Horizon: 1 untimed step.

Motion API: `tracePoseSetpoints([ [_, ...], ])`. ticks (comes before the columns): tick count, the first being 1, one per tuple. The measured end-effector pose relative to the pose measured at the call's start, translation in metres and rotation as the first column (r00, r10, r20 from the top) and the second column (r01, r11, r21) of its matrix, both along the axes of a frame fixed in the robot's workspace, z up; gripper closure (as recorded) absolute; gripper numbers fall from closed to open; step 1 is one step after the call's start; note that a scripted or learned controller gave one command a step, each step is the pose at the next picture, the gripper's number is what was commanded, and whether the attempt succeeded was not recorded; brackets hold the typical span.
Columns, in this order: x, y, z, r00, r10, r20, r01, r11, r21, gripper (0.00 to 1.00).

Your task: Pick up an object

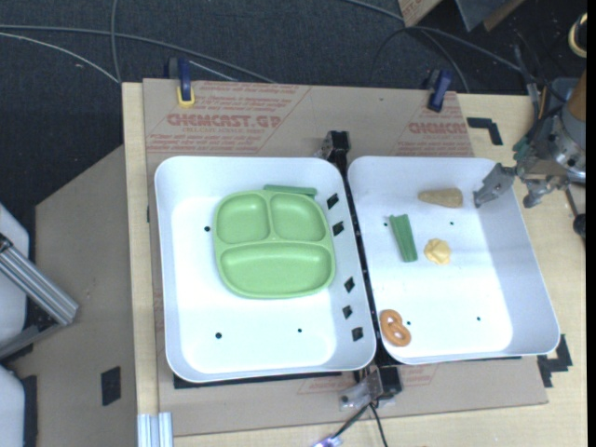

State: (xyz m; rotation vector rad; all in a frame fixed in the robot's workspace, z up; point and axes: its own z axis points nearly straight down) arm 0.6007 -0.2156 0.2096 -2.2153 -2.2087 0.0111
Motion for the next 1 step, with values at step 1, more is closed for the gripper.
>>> tracePoseSetpoints([
  [1,0.0032,0.0005,0.008,1.0,0.003,0.014,-0.003,1.0,-0.004,0.0],
])
